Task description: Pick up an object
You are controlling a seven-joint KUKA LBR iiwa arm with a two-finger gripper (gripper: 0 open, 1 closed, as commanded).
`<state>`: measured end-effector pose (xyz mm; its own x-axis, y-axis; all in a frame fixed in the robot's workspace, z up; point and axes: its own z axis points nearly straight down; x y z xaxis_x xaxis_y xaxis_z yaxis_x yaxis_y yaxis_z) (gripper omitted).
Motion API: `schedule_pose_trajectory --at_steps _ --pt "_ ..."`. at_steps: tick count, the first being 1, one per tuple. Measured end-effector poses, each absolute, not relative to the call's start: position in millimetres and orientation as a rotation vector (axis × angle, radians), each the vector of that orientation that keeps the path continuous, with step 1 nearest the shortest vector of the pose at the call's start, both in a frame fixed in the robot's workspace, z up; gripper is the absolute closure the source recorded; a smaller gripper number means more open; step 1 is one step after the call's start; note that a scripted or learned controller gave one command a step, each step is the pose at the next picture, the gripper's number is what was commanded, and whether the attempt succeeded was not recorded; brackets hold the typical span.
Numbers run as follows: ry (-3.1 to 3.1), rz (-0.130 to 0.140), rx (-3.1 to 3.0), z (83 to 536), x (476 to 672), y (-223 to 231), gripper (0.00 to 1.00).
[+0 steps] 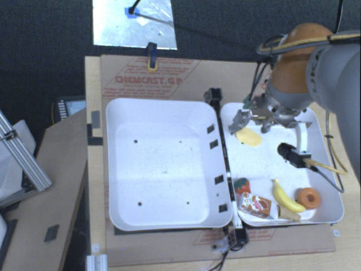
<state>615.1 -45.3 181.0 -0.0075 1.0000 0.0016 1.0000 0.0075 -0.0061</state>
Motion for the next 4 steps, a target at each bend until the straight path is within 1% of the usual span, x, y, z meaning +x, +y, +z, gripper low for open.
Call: schedule_pose_trajectory --at_steps 1,2,3,4 --pt "-2.23 0.001 -2.207 184 556.8 33 0.0" --pt "-2.24 -0.02 -2.223 269 667.9 27 0.0" --pt "-2.232 -0.007 -2.213 313 644.6 72 0.0" --pt "-2.232 -0.006 -2.211 335 620.5 113 0.0"
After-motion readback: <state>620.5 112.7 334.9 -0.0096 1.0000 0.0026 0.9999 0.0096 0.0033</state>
